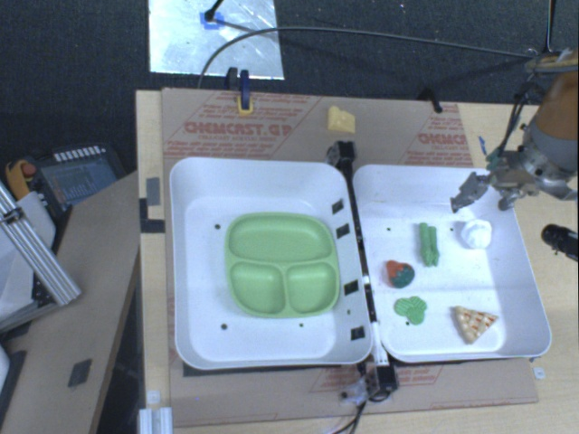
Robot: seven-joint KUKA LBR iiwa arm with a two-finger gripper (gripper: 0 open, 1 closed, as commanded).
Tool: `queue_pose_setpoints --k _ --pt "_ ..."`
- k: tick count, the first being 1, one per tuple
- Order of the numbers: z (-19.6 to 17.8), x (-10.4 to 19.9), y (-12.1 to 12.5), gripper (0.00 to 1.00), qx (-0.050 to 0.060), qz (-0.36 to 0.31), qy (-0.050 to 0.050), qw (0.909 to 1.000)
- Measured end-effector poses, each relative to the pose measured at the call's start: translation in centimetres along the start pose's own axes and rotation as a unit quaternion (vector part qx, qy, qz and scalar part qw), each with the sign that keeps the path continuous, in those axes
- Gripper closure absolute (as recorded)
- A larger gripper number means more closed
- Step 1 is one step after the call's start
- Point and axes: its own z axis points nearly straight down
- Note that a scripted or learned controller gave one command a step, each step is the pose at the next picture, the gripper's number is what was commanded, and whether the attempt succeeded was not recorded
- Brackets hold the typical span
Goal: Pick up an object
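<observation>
While the arm (pixel 554 125) reaches in from the right edge of the frame, I see its grey wrist bent down over the upper right corner of the right bin (pixel 534 269). Orange band sits at the top right of the frame, above the wrist. Gripper (pixel 486 195) hangs over the bin's back right area, two dark fingers (pixel 467 193) spread apart, nothing between them, so released, not grasping.

Right bin contents: white lumpy object (pixel 474 234) just below and beside the gripper, near but I can't tell if touching. Green bean-like stick (pixel 428 244) left of it, lying roughly upright in frame. Red and green round piece, maybe a strawberry (pixel 400 272), below left of the stick. Green broccoli-like piece (pixel 412 309) under that. Pizza slice toy (pixel 473 322) at lower right of the bin, well apart from the gripper.

Left bin (pixel 194 242) holds a green three-compartment plate (pixel 278 264), centred, compartments bare.

Between the bins I see a dark divider strip (pixel 355 242). Cardboard sheet (pixel 298 120) under both bins, with a yellow block (pixel 341 119) on it above the bins and a yellow-blue clamp (pixel 242 91) at its upper left edge. Shiny foil panel (pixel 213 21) at top of frame, cable crossing it. Handheld controller (pixel 77 181) at left edge.
</observation>
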Motion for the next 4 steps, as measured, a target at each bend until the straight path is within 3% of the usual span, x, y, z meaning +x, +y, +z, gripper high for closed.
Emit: queue_pose_setpoints --k 1,4 --pt "-0.8 0.1 0.3 0.0 -0.006 -0.002 -0.001 1.0" --pt "12.1 1.5 1.1 0.0 -0.007 -0.004 0.001 1.0"
